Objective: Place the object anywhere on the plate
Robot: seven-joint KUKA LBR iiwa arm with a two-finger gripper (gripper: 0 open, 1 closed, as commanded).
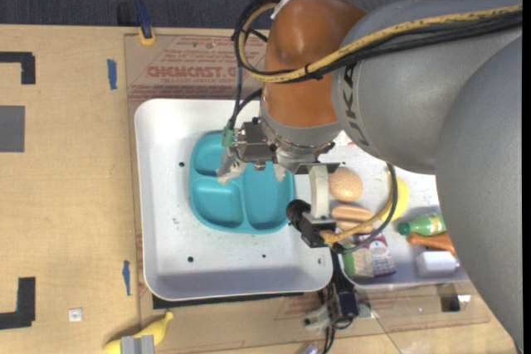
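Seemingly poised above the blue divided plate (236, 199) in the left bin (158, 178), the gripper (249, 162) (any held object hidden, its state impossible to tell) should release low, inside a compartment.

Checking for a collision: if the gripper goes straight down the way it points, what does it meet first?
Most likely the turquoise divided plastic plate, which lies directly under the gripper in the left white bin; how high it hangs is unclear.

Glossy teal plastic plate (236, 199), smooth white bin (162, 203), matt cardboard bench (66, 203)
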